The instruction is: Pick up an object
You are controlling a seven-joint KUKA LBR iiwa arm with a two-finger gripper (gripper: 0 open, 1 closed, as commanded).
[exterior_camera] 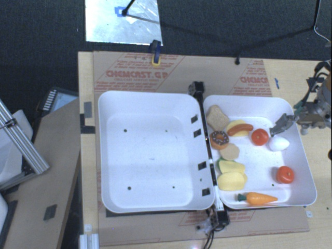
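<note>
Dark carpet surrounds a pale worktop (129, 69) covered with printed cardboard, and on it sit two shallow white bins side by side. Starting at the left of the frame, the left bin (111, 139) has nothing in it to grasp. The right bin (298, 162) carries everything: along its left wall, from top to bottom, a slice of bread (217, 118), a doughnut (219, 138), a tan disc (230, 151), a pale green piece (231, 166) and a yellow block (232, 180). Further right lie a banana with a sausage (240, 129) across it, a carrot (259, 197) along the bottom edge with its long axis running left to right, a tomato (260, 137), a white egg (279, 143) and a second tomato (285, 175) lower down. At the far right the hand (285, 122) comes in over the bin's upper right corner, its dark tips pointing down and to the left; whether they stand apart or together I cannot tell at this size. The nearest things are the egg, just below and slightly left of the tips, and the upper tomato, just beyond it to the left. My judgement is that the coming move turns on that short offset down and to the left, with the egg the likeliest target.
</note>
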